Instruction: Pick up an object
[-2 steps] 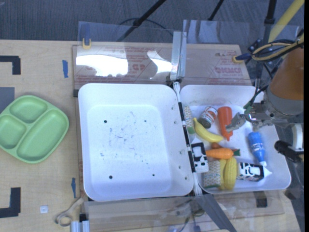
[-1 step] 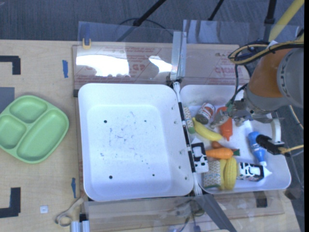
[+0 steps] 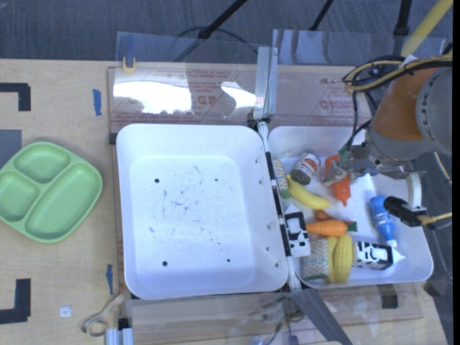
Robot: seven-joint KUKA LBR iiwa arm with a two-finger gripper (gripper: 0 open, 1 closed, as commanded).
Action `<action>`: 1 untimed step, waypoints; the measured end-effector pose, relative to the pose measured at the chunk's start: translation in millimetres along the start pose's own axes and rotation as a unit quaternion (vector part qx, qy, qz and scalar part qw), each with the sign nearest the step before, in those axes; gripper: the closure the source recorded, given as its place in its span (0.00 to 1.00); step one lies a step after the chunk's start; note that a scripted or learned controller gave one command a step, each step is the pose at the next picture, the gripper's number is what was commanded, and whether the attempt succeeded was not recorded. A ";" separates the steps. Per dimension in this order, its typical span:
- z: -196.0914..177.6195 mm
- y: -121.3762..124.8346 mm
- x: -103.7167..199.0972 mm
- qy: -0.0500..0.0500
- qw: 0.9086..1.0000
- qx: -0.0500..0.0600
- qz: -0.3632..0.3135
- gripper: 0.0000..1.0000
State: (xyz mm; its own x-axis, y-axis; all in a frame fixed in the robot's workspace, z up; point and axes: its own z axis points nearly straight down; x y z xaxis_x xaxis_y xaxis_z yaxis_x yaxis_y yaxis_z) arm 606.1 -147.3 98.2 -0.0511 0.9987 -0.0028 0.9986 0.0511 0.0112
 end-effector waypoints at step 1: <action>-87.0 17.7 80.9 0.002 0.996 0.004 -0.093 1.00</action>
